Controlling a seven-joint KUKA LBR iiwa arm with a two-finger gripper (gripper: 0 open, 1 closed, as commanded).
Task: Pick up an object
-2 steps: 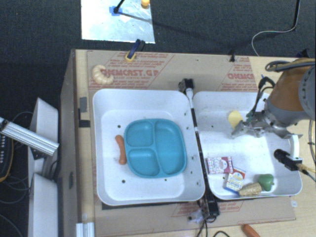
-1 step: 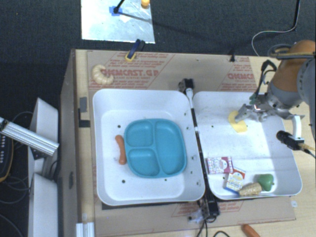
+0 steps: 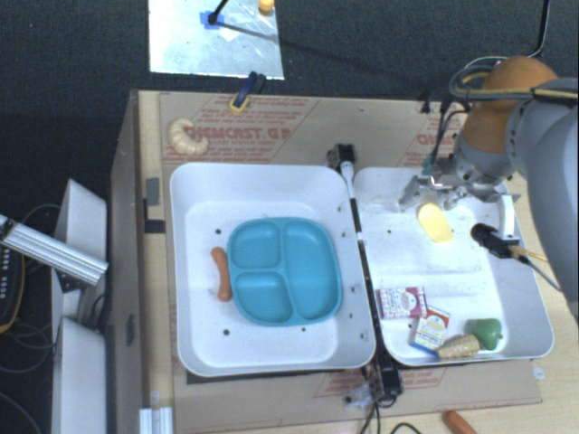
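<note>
The likeliest target is the yellow block [image 3: 436,223]. It lies flat on the floor of the right bin [image 3: 529,301], toward twelve o'clock from the bin's middle and apart from everything else, so nothing crowds it on either side. The gripper [image 3: 432,197] hangs at the block's twelve o'clock edge, and its two fingers look spread apart with nothing between them. The block shows just beyond the fingertips rather than in the gap, so I judge it not yet grasped. The pose reads as a lineup for a descent over the block.

The block is a pale yellow, roughly oblong piece with rounded corners and a matt, soft-looking face, its long side running from eleven to five o'clock. It may give a little under a squeeze.

At the block's six to seven o'clock, well apart, lies a red and white packet [image 3: 403,302]. Beyond that is a small blue and yellow card [image 3: 428,332], touching a beige lump [image 3: 457,347] with a green piece [image 3: 487,332] at its two o'clock. This cluster sits at the bin's six o'clock wall, clear of the arm's work. At nine o'clock, the left bin [image 3: 194,224] holds a blue divided plate [image 3: 283,271] with a brown sausage [image 3: 221,274] beside its nine o'clock rim.
</note>
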